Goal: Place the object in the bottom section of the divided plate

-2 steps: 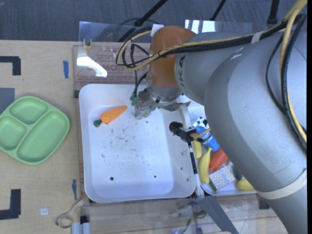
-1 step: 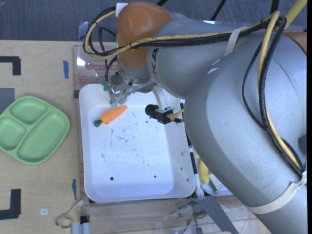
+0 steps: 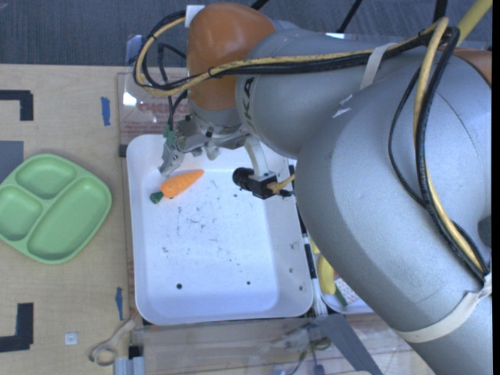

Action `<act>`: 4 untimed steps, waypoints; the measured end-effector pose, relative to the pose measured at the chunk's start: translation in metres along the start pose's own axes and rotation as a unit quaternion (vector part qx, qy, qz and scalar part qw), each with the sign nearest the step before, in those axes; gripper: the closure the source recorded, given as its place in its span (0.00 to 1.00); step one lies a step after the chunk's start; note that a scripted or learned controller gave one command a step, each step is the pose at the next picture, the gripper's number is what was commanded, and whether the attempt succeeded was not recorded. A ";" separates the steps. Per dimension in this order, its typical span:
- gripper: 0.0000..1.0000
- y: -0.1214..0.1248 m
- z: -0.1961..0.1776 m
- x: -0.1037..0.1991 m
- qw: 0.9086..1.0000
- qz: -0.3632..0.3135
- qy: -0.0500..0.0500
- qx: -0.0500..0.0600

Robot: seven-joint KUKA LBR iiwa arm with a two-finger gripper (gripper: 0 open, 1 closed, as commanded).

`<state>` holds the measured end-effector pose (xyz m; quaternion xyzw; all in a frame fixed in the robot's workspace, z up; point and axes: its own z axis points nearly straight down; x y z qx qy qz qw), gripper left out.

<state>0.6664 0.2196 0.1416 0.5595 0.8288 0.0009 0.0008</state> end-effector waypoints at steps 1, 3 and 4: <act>0.00 0.000 0.041 0.002 0.997 -0.071 0.002 0.002; 0.00 -0.067 -0.126 0.020 0.978 -0.208 0.000 -0.001; 0.00 -0.067 -0.126 0.020 0.978 -0.208 0.000 -0.001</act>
